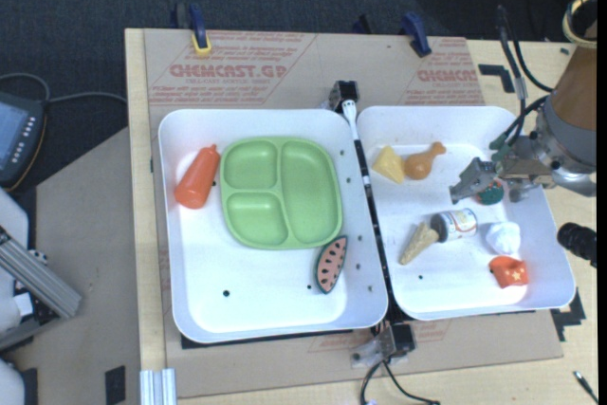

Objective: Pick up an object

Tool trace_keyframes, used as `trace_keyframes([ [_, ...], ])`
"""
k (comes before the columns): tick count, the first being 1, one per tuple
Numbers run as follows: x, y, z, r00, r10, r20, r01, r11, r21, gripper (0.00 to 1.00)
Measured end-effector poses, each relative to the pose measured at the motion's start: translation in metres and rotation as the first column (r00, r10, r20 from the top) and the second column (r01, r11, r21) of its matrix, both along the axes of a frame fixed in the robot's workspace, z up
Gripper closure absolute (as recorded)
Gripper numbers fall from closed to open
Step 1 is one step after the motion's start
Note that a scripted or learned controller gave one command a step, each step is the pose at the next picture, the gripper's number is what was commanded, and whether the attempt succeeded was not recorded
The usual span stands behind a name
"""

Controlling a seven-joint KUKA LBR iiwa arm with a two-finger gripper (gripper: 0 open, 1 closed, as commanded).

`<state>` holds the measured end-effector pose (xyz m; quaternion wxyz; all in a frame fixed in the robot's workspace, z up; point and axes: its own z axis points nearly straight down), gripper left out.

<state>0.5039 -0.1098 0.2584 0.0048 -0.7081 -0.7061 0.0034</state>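
My gripper (pixel 480 182) hangs low over the right bin (pixel 455 299), near its right-hand middle. A small teal round object (pixel 491 196) lies right under it, partly hidden, and I cannot see whether it is touched. Just below and to the left lie a small white jar with a dark cap (pixel 458 222) and an ice cream cone (pixel 415 244). A white lump (pixel 504 235) and a red-orange toy (pixel 509 271) sit toward the bin's front right. A yellow cheese wedge (pixel 387 165) and an orange drumstick (pixel 424 159) lie at the back left.
The left bin (pixel 190 289) holds a green divided plate (pixel 282 192), an orange bottle (pixel 196 176) on its left and a watermelon slice (pixel 331 264) at the front right. The arm's grey and orange wrist (pixel 574 123) comes in over the right bin's right rim.
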Motion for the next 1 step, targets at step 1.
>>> trace_keyframes([
  [1,0.0021,0.0001,0.0051,1.0,0.003,0.011,-0.003,1.0,-0.002,0.0],
])
